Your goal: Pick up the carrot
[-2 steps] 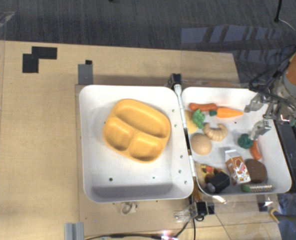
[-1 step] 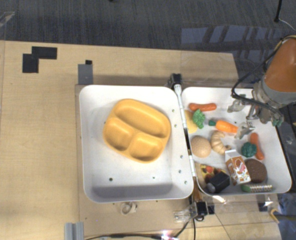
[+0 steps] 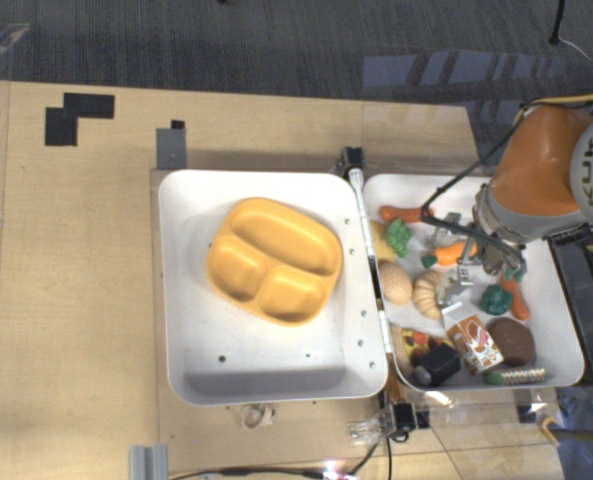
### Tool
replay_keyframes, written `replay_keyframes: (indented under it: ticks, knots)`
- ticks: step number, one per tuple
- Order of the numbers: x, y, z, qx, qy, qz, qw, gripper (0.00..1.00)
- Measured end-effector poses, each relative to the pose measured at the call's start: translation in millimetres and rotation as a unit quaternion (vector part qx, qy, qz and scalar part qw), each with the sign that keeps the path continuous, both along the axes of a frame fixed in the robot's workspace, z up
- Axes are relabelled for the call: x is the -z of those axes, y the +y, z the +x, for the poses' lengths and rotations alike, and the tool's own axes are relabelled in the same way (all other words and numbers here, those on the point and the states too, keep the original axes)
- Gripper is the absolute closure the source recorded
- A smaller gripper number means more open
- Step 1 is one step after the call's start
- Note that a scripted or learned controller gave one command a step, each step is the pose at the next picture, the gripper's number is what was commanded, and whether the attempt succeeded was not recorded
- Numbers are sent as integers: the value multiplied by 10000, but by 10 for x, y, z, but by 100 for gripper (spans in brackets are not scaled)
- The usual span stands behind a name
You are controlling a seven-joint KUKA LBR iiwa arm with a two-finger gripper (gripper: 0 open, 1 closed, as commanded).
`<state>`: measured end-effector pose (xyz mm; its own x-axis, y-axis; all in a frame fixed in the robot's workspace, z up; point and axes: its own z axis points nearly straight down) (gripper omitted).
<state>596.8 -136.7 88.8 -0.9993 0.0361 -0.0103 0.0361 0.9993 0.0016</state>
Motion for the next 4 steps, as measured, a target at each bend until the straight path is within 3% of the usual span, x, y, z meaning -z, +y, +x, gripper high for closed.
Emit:
replay_keyframes:
  ticks: [1, 2, 3, 4]
  knots:
    - [-16, 97, -682, -146, -36, -18, 9999, 0]
    - [-5, -110, -140, 1699, -22, 4, 9855, 0]
    - [-12, 205, -367, 1318, -34, 0, 9913, 0]
    - [-148, 216, -327, 1288, -83, 1, 9916, 100]
